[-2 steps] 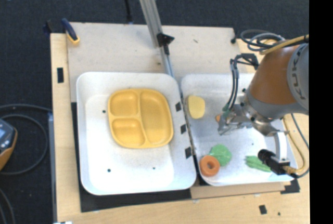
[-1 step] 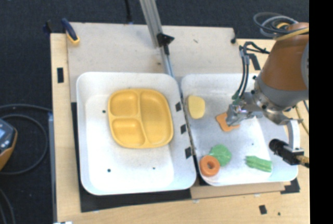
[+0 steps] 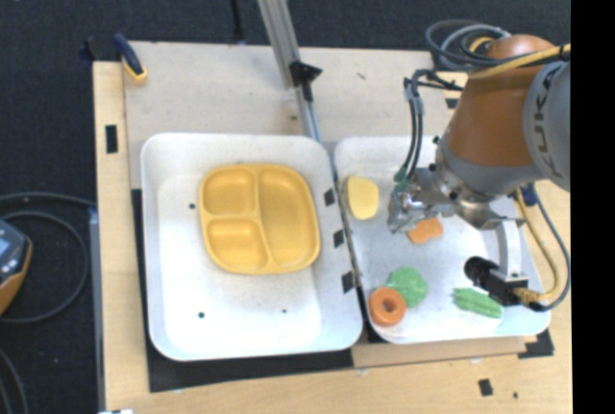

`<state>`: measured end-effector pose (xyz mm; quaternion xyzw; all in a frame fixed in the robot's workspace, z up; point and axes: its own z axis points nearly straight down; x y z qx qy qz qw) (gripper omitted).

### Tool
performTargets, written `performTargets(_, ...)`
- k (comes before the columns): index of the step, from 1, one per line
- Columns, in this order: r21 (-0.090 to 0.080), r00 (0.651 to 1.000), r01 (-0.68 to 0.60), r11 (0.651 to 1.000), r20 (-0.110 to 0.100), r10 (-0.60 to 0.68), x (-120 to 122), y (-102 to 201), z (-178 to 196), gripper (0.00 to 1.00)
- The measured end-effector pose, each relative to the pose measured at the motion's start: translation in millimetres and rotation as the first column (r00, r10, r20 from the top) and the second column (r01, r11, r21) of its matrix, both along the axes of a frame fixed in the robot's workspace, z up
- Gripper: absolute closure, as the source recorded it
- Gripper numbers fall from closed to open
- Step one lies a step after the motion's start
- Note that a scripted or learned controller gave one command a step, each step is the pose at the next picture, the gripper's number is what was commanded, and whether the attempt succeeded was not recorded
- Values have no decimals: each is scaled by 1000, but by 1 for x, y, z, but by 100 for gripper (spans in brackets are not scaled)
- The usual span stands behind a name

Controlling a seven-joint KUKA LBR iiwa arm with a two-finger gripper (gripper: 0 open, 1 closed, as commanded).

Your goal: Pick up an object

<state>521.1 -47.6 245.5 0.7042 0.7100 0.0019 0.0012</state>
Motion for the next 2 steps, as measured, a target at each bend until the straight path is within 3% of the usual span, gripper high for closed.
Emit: performTargets(2,0,1000,1,1000,-5,-1,-4,96,-13,100)
